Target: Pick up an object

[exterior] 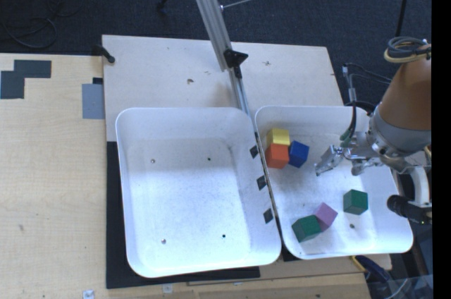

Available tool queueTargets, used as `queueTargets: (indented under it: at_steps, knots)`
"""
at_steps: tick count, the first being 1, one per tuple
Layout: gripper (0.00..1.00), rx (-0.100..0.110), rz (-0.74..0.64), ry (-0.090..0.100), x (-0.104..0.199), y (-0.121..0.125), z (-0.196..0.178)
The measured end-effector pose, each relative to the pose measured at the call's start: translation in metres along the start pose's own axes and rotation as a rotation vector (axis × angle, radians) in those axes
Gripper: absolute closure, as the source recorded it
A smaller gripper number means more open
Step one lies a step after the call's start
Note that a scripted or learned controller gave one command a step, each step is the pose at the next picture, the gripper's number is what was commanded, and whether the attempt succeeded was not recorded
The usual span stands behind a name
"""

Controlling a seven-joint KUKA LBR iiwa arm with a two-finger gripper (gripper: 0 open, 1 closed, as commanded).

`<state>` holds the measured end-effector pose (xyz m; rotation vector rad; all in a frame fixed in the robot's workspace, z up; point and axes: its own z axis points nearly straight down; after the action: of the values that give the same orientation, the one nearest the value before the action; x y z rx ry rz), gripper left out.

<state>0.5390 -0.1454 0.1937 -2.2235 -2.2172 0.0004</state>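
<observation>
While my gripper (328, 162) hangs over the right bin (394, 245), fingers apart and holding nothing, the blue cube (299, 153) sits at its nine o'clock.

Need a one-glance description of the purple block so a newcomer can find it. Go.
Start at the right-hand white bin, the one the arm reaches into. Look along its near edge, where a dark green cube sits. The purple block is pressed against that cube's right side, the only purple piece among the yellow, orange, blue and green ones.
</observation>
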Motion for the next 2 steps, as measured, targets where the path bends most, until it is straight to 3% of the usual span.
queueTargets:
  at_steps: [1,2]
  knots:
    - [0.00,-0.027,-0.001,-0.005,0.041,0.077,0.078]
    - [0.00,-0.025,-0.001,-0.004,0.037,0.093,0.082]
